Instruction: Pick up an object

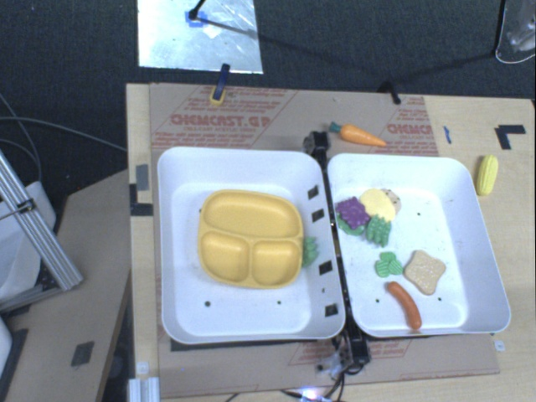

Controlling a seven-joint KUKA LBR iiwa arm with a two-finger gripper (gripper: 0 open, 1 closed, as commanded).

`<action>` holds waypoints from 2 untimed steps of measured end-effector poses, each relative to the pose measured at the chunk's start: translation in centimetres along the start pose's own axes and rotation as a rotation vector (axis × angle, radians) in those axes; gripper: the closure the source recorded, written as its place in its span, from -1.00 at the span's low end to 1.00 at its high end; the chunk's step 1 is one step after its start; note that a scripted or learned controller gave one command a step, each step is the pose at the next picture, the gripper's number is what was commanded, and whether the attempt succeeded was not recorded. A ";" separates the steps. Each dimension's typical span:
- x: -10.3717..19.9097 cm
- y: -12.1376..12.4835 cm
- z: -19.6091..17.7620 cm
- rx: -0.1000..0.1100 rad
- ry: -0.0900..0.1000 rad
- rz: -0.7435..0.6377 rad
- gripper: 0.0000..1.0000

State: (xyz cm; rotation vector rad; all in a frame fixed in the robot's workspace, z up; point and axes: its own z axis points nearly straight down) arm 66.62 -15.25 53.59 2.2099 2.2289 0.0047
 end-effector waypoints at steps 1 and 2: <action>-5.7 0.1 1.9 0.003 -0.002 0.011 1.00; -5.3 0.2 0.1 0.000 -0.002 0.005 1.00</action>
